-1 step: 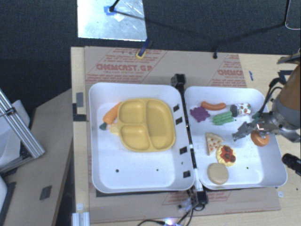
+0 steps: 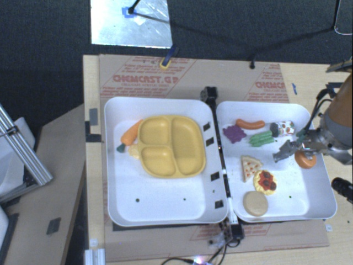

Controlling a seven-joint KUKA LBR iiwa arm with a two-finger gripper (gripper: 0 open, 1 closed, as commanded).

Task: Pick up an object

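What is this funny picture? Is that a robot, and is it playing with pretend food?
Yes! A camera up high looks down on a bench with two white trays. The grey robot arm reaches in from the right side of the picture. At its end is a pincer for grabbing things, low over the right tray. I cannot tell if it has hold of anything. That tray has toy food: a sausage, purple grapes, something green, a pizza slice, a round cookie and an orange piece. The left tray holds a yellow divided plate with a toy carrot beside it.
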